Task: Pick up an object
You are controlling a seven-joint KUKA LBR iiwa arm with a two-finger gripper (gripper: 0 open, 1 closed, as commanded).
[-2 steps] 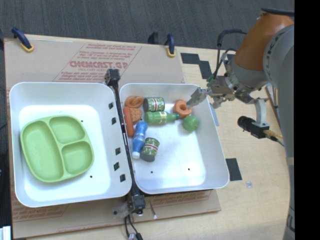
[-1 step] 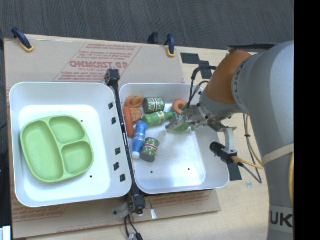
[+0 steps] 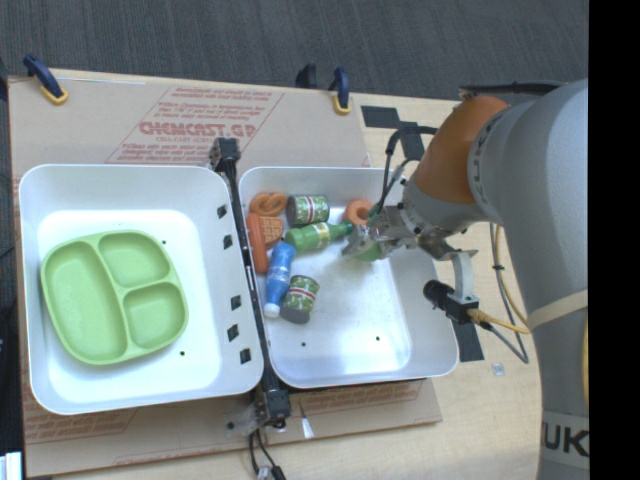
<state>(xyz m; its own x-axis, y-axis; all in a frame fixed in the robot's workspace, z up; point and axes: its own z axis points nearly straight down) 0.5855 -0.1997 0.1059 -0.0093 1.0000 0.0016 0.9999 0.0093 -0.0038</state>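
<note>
Two shallow white plastic bins are seen side by side on a brown cardboard sheet [image 3: 110, 118] laid on the desk. Red print on the cardboard can be read in part as "CHEMCAST GP"; the smaller lines around it are too fine to make out. The left bin [image 3: 40, 193] is occupied by a light green divided plastic plate [image 3: 113, 295] with three compartments. In the right bin [image 3: 420, 343], a cluster of small objects is gathered toward the upper left: an orange toy piece [image 3: 265, 218], a small can with a green label [image 3: 308, 209], a green bottle [image 3: 318, 235] lying on its side, a blue and white bottle [image 3: 279, 273] and a second small can with a green label [image 3: 300, 298], whose writing is illegible. The hand [image 3: 372, 236] is lowered into the right bin just beside the green bottle's end, with something green at its tip; how far it is open, and whether anything is gripped, cannot be told. White letters "UK" are visible on the grey arm [image 3: 540, 168] at lower right.
</note>
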